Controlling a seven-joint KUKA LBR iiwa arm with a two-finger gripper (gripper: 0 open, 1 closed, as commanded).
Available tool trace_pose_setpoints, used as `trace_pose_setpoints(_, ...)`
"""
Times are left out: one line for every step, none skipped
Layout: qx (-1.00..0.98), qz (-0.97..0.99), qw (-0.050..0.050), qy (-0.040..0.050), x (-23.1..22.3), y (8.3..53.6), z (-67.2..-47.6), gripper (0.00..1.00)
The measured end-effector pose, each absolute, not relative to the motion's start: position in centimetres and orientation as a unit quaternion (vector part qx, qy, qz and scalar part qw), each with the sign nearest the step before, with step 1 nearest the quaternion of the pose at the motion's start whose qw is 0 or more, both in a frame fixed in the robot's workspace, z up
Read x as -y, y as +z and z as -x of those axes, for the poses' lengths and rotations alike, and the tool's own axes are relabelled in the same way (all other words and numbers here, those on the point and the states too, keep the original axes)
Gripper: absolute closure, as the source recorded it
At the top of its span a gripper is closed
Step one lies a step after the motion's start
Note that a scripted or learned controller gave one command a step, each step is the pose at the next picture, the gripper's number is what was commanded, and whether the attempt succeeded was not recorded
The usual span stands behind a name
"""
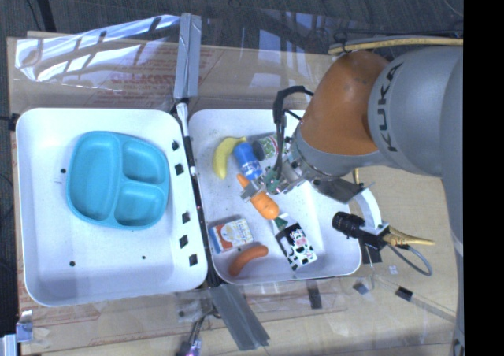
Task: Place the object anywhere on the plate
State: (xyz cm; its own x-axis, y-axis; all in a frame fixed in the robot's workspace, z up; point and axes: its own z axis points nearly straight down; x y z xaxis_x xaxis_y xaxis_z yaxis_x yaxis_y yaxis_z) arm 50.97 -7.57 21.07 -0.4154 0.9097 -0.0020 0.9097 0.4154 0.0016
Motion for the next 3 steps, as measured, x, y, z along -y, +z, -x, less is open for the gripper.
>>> trace_pose_setpoints(-0.846, -0.533, -0.001, -0.0006, -0.1, 22.2, -55.8, 1.0)
trace_pose_setpoints(-0.848, -0.531, -0.002, -0.0015, -8.9, 19.0, -57.2, 1.0)
trace_pose_setpoints(-0.848, -0.531, -0.001, -0.0014, -8.9, 19.1, -57.2, 0.0)
